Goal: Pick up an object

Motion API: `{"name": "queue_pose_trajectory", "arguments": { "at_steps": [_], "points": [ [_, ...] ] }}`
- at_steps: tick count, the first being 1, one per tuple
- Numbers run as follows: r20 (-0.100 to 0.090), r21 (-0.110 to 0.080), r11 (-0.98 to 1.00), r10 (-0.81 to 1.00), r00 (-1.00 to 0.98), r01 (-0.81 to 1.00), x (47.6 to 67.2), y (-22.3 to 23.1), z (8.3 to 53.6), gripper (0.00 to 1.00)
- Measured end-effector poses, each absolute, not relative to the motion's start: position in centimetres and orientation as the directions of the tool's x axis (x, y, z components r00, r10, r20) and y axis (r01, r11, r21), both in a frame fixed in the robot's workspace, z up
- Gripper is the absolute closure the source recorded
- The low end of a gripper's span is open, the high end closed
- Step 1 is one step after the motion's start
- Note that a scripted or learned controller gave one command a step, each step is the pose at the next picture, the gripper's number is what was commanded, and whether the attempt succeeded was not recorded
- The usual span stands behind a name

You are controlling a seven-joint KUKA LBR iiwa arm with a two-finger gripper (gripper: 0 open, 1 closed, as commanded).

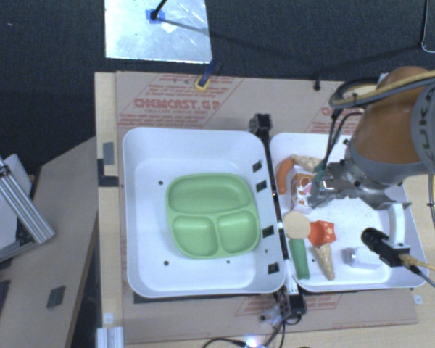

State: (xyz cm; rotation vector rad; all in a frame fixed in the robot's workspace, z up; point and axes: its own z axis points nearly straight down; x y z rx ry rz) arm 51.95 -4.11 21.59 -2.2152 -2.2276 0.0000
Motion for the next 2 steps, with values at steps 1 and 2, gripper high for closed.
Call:
{"name": "queue_pose_trajectory", "arguments": {
  "at_steps": [1,2],
  "points": [
    [0.000,0.002,0.006,1.000,-0.006,1.000,52.3,-4.3,23.1,1.00],
    [0.000,0.000,0.002,1.000,-0.002,1.000,52.0,-4.2,21.6,1.00]
  ]
}}
